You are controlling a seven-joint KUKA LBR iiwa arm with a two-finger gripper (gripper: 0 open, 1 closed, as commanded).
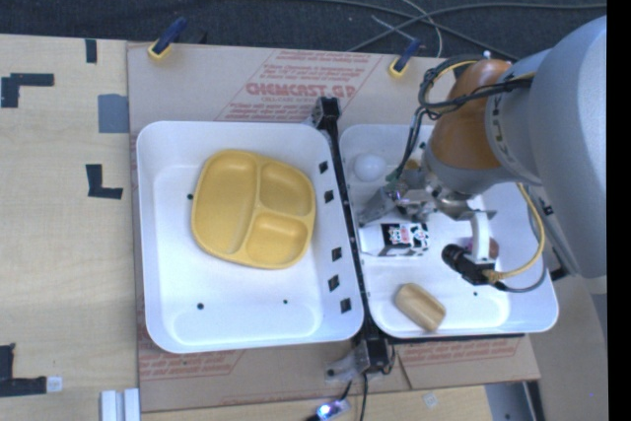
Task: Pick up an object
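Note:
The arm comes in from the right and hangs over the right bin (527,311), its grey body and orange band covering the bin's upper right. My gripper (396,204) is low near that bin's left wall. Just below it lies a small black-and-white item (404,237). A white round object (369,167) rests up and to the left of the gripper. A tan, loaf-shaped object (420,306) lies near the bin's front edge, well apart from the gripper. A yellow divided plate (252,208) sits in the left bin (168,311).
A black divider (340,232) runs between the two bins. Cables loop around the wrist, and a yellow one (537,242) hangs over the right bin's right side. Two yellow clamps (168,38) hold the cardboard at the back edge.

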